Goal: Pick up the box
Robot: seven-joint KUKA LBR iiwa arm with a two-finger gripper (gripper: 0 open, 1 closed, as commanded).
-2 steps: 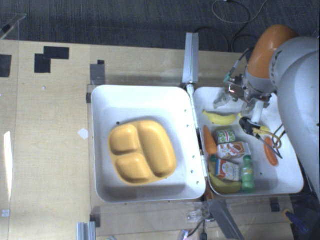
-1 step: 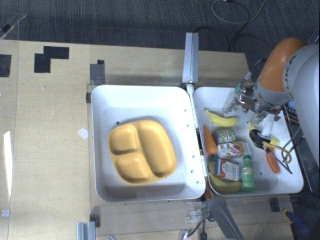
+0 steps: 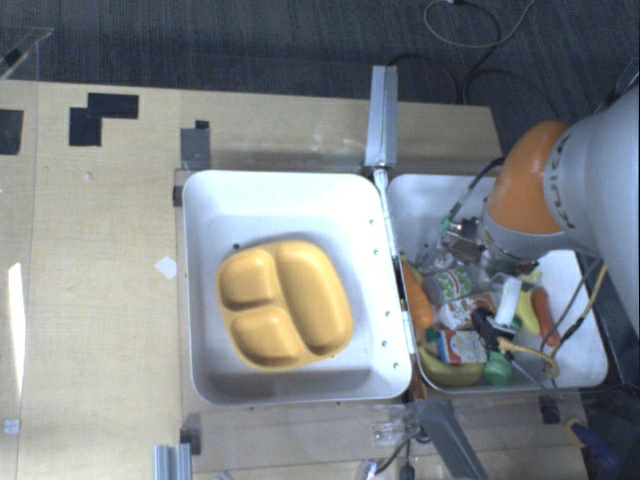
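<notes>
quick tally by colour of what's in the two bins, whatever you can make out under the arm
yellow: 2, the divided tray in the left bin and a banana in the right bin
orange: 2, carrots
green: 1, a small round thing
red and white: 2, small cartons
total: 7, with more likely hidden under the arm

The arm [image 3: 585, 183] is cut off by the right edge. The gripper's [image 3: 470, 268] fingers are masked by its own wrist, and the heaped items [image 3: 465, 328] in the right bin [image 3: 420, 203] are partly covered.

A yellow three-compartment tray [image 3: 285, 301] lies in the left white bin [image 3: 200, 268].
</notes>
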